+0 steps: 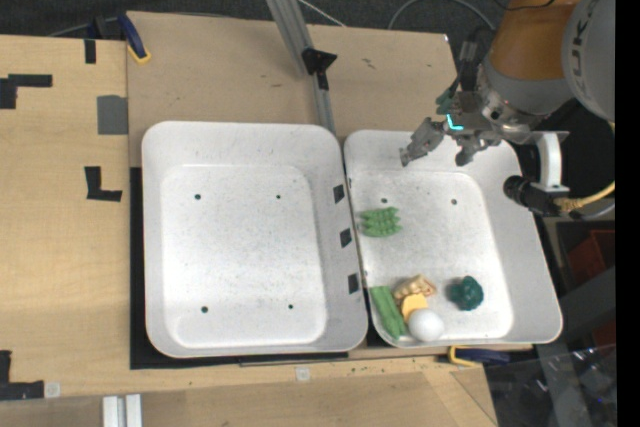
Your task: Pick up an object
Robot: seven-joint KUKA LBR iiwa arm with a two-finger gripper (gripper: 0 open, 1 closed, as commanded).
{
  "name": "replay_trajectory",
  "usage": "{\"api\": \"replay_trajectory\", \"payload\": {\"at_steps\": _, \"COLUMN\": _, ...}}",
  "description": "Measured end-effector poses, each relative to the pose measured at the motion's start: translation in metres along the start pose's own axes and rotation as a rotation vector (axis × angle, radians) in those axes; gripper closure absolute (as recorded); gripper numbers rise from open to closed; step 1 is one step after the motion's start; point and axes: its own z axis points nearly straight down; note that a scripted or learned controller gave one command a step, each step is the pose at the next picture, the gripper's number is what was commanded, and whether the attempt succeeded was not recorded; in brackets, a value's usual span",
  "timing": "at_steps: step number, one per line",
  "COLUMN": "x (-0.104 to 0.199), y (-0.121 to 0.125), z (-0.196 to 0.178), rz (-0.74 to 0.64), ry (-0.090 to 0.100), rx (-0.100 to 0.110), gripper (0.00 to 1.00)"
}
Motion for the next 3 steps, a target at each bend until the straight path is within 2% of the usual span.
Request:
{"api": "replay_trajectory", "payload": {"at_steps": 1, "x": 0.000, "y": 0.001, "z": -0.002, "rz": -0.001, "ry": -0.001, "rx": -0.004, "gripper": 0.00}}
{"api": "replay_trajectory", "payload": {"at_steps": 2, "x": 0.008, "y": -0.007, "z": 0.051, "rz": 0.001, "ry": -0.001, "rx": 0.002, "gripper": 0.00}}
{"api": "replay_trajectory", "payload": {"at_steps": 3, "x": 0.000, "y": -0.015, "z": 0.105, "rz": 0.001, "ry": -0.001, "rx": 0.002, "gripper": 0.00}}
